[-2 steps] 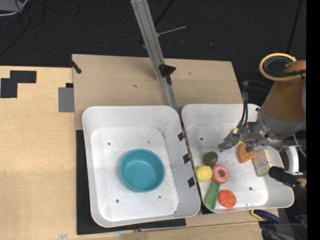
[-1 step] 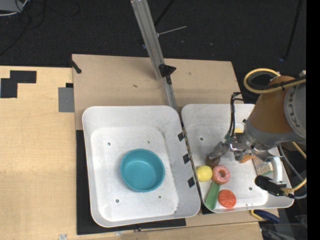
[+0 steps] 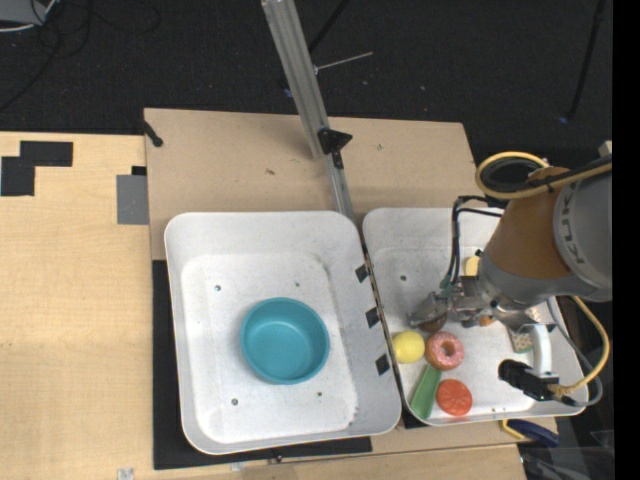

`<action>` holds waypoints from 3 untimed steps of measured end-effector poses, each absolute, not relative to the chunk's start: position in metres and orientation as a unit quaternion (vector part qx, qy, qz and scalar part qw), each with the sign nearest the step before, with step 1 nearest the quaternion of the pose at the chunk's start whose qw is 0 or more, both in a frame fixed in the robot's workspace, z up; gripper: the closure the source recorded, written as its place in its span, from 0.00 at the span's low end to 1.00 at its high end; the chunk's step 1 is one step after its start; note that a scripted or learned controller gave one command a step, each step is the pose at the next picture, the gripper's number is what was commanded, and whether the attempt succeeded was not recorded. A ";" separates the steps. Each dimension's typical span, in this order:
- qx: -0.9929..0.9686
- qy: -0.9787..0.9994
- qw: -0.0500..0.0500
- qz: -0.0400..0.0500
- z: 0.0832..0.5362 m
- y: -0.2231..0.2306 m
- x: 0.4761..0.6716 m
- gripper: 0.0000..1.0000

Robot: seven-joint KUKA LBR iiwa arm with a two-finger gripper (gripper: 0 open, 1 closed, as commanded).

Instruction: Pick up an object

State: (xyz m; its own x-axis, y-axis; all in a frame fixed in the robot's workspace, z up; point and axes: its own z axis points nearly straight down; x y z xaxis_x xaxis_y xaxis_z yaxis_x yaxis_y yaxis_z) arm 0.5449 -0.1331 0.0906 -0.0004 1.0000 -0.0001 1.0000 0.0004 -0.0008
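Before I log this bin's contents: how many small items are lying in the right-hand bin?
4 clearly: a yellow ball, a pink donut, a green piece and a red disc, clustered near its front-left. The arm may hide more.

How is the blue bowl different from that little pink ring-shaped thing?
The round teal-blue bowl is far larger than the pink ring-shaped toy doughnut. The bowl sits alone in the left white bin; the doughnut lies among other small items in the right white bin. Both are round with hollow middles.

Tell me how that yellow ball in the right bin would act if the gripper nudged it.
The yellow ball looks round and smooth, so it would probably roll. The pink donut and green piece sit close, so they might stop it.
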 end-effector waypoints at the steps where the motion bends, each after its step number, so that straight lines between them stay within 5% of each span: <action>1: -0.708 -0.707 -0.001 0.000 0.102 -0.134 0.545 1.00; 3: -0.707 -0.707 -0.001 -0.001 0.198 -0.136 0.548 1.00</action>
